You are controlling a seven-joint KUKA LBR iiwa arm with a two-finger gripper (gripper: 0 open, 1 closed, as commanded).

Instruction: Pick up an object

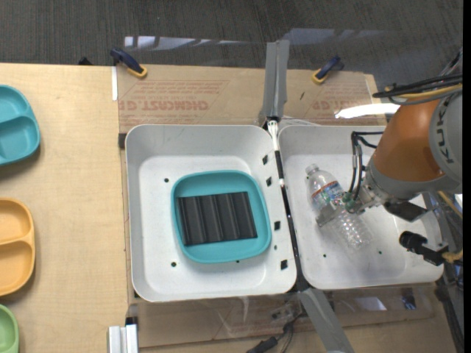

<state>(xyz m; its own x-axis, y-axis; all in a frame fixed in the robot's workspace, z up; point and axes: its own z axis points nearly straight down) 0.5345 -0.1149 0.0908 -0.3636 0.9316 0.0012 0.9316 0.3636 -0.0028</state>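
A clear plastic water bottle [333, 202] is lying on its side in the right-hand white bin [383, 267], directly beneath and just left of the gripper [350, 206]. Its white cap is pointing up and away to the gripper's left, and its ribbed, see-through body is slanting down toward the bin's near edge. A printed label is wrapping its upper part, close beside the gripper's tip.

Cardboard sheet [221, 98] behind the bins carried red printed lettering, seen upside down and mirrored; not legible with certainty. Arm's orange band [416, 142] showed part of a dark letter, "K".
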